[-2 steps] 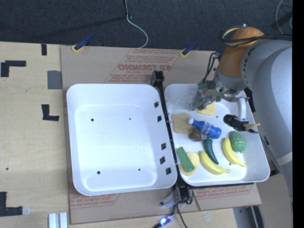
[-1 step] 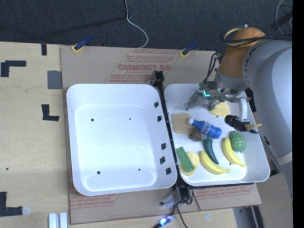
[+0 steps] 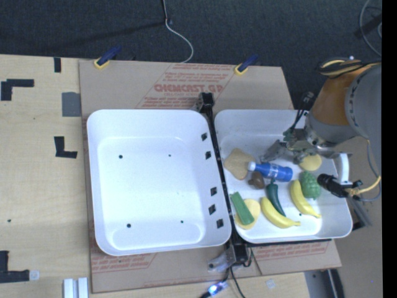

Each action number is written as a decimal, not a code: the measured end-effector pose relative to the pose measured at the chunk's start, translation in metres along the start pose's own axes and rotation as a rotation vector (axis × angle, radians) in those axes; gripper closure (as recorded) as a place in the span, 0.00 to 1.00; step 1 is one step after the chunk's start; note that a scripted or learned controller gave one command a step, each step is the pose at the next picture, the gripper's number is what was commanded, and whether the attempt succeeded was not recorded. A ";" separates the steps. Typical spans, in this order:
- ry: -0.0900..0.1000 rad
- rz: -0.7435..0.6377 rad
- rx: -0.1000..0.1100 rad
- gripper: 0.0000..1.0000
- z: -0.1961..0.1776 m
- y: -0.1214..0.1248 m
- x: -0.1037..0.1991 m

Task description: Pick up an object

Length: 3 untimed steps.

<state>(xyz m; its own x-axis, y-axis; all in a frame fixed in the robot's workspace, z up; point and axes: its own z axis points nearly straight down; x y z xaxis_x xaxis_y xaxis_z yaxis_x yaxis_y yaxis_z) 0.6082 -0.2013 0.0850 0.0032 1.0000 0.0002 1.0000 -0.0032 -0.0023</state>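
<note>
Seen from above at a slant: a wooden table [image 3: 37,185] carrying a cardboard sheet [image 3: 186,89] with two shallow white bins side by side on it. Left bin [image 3: 149,179] bare white inside apart from a few small dark dots. Right bin [image 3: 248,126] crowded with toy food and a bottle.

Reaching in from the right, a grey arm with an orange band [image 3: 332,101] above the wrist. Gripper [image 3: 286,146] low over the right bin's upper middle, just above and right of the bottle; cannot tell whether the fingers are open or closed, and nothing visibly between them.

Blue bottle [image 3: 273,171] with a white cap, lying on its side near the bin's centre, long axis nearly left to right, cap pointing left toward the dividing wall. Just left of the cap, a tan, rounded piece [image 3: 238,162]; below the cap, a small brown object [image 3: 257,180] touching the bottle.

Along the near side: a green stick-shaped piece [image 3: 242,208] lying diagonally over a pale yellow one [image 3: 251,213]; a yellow banana [image 3: 277,215] curving toward lower right; a dark green pepper-like piece [image 3: 275,197] across it; a second banana [image 3: 303,202] beside a green broccoli-like lump [image 3: 310,186]. A pale yellow lemon shape [image 3: 310,162] beside the gripper.
</note>
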 end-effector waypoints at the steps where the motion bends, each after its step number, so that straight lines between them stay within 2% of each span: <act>1: 0.000 -0.014 -0.005 0.00 0.000 0.062 0.090; 2: -0.003 0.001 0.000 0.00 0.000 0.018 0.033; 3: 0.000 -0.003 0.000 0.00 0.000 -0.057 0.052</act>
<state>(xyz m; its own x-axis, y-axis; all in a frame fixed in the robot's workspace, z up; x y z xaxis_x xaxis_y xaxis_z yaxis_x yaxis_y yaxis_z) 0.5514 -0.1488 0.0850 0.0005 1.0000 0.0000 1.0000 -0.0005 -0.0025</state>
